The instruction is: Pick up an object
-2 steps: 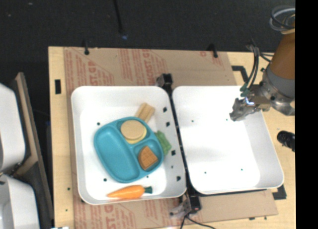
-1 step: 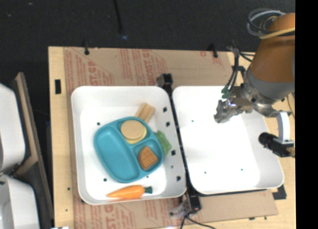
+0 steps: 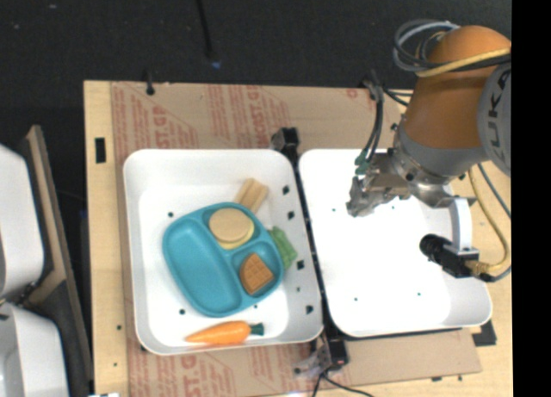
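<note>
The counter (image 3: 189, 115) is seen carrying two shallow white bins side by side. The right bin (image 3: 387, 300) is overhung by the grey arm (image 3: 448, 120) with its orange band. The left bin (image 3: 146, 189) holds a blue divided tray (image 3: 194, 270) lying at a slant. On the tray, a round tan biscuit (image 3: 232, 225) is set in the upper compartment and a brown waffle-like piece (image 3: 256, 274) in the lower right one. A pale wooden block (image 3: 252, 193) is seen just beyond the tray's upper edge. A toy carrot (image 3: 222, 332) lies near the bin's front wall. A green piece (image 3: 284, 247) shows at the tray's right edge. The claw (image 3: 362, 201) hangs over the right bin's upper left part; whether it is open or closed cannot be told, and nothing is seen in it.
</note>
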